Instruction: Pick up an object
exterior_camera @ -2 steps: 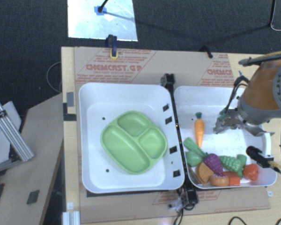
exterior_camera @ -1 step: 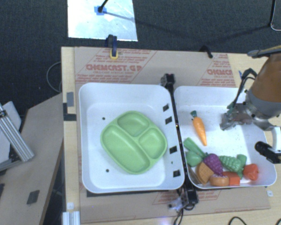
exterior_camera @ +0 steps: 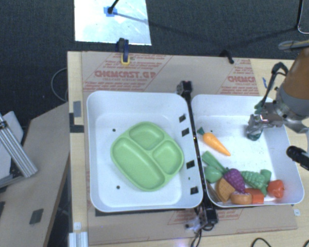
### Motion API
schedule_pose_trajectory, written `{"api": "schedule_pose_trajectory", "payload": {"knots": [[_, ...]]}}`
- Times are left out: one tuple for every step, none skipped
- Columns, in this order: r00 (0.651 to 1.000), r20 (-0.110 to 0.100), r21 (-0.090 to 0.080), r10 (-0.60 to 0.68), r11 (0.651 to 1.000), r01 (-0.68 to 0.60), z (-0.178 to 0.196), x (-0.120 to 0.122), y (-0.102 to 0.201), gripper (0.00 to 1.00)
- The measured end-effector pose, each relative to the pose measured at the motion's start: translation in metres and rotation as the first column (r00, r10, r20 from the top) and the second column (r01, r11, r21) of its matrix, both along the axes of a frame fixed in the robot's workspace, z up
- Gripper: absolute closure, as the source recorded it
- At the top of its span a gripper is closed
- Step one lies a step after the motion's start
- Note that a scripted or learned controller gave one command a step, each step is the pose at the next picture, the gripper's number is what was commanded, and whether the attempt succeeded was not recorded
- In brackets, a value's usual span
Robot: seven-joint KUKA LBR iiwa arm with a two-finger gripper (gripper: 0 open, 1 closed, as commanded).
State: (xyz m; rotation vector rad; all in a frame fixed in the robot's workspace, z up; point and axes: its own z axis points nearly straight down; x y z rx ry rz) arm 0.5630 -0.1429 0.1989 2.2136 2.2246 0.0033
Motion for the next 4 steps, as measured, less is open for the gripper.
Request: {"api": "schedule_pose_trajectory", "payload": {"knots": [[1.000,-0.001,0.000,0.000,1.000,0.000,0.026,0.001,0.000,1.00],[1.000,-0.002,0.001,0.002,1.000,-0.002,0.037,0.000,0.051,1.00],[1.000,-0.002,0.001,0.001,1.000,-0.001,0.025,0.000,0.105,1.00],[1.000,-0.003,0.002,0.003,1.000,-0.003,0.018,-0.009,0.153,1.00]]}}
